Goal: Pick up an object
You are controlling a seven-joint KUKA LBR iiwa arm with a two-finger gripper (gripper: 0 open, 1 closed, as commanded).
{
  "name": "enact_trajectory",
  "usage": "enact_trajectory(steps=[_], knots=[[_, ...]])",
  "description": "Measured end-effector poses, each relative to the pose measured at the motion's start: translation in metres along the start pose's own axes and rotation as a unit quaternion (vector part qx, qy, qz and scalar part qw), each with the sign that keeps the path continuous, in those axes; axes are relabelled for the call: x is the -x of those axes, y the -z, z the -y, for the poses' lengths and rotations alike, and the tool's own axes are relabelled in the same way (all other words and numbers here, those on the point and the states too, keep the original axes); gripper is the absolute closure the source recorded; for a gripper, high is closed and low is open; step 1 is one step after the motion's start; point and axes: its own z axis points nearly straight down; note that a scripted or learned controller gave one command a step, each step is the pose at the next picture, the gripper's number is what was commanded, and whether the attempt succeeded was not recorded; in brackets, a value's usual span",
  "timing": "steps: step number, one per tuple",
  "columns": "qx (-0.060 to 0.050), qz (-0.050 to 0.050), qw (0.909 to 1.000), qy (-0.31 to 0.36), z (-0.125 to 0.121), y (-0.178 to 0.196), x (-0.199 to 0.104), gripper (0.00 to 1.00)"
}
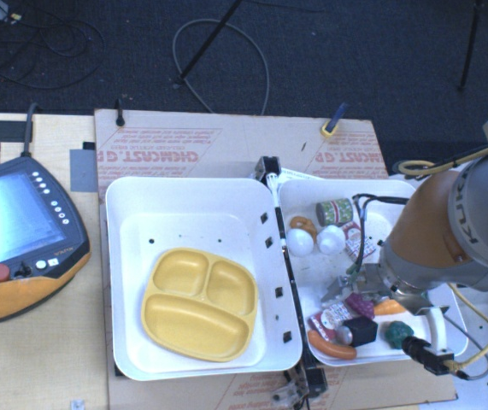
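Note:
The right bin [372,193] holds several small items. A green can [336,211] lies at the back, with two white balls [300,243] [330,240] and a small orange piece [302,225] in front of it. Near the front lie a purple item [361,304], a red-and-white packet [326,321], a black block [361,330], a hot dog [331,347], an orange carrot-like piece [390,308] and a teal lump [396,332]. My gripper [350,285] is down low in this bin, just above the purple item. The wrist hides what lies under it.
The left bin [132,220] carries a yellow divided plate [199,302]. A teach pendant [17,229] rests on the bench at the far left. Cables trail by the right bin's right side [461,361]. The orange-banded arm [427,220] covers the right bin's right half.

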Motion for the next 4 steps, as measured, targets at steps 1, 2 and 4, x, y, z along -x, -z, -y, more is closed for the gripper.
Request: enact_trajectory(steps=[1, 2, 4], knots=[[0.001, 0.000, 1.0000, -0.002, 0.000, 0.000, 0.000, 0.00], [-0.001, 0.000, 1.0000, 0.000, -0.011, 0.000, 0.007, 0.00], [0.004, 0.004, 1.0000, -0.007, 0.006, 0.000, -0.002, 0.00]])
